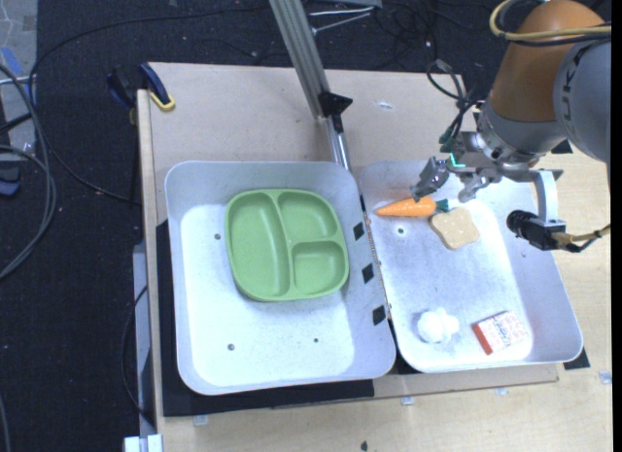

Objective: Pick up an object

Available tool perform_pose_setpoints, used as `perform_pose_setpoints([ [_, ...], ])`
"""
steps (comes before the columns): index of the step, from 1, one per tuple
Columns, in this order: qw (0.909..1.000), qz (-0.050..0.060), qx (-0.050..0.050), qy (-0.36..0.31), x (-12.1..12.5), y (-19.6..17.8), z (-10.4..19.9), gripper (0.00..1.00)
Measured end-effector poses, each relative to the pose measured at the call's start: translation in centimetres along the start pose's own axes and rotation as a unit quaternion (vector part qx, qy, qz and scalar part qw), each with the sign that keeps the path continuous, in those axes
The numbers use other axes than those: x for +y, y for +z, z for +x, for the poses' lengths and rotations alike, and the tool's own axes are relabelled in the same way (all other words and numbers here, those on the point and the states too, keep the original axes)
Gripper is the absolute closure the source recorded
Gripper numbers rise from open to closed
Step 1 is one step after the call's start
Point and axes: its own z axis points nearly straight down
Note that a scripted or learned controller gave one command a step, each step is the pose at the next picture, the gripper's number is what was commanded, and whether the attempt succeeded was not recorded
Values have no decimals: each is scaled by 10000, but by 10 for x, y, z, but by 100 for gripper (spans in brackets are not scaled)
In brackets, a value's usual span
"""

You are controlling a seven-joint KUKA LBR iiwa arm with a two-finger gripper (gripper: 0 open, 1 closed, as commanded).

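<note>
Though nothing is held yet, I'd guess the carrot is the target. Nearest me in the right bin [556, 316] lie a white lump [436, 325] and a red packet [501, 331]; further back, a bread slice [456, 228]. Beyond it the carrot [405, 209] lies flat at the bin's far edge, long axis across the bin, tip pointing left toward the green tray [288, 244]. Just past its thick end the gripper [450, 180] hovers, fingers spread and empty. It should straddle the carrot's width, clear of the bread.
</note>
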Motion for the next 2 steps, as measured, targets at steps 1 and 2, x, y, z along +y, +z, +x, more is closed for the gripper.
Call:
perform_pose_setpoints([
  [1,10000,-9,-1,-1,0,-1,0,0],
  [2,10000,11,-2,6,-8,49,6,0],
])
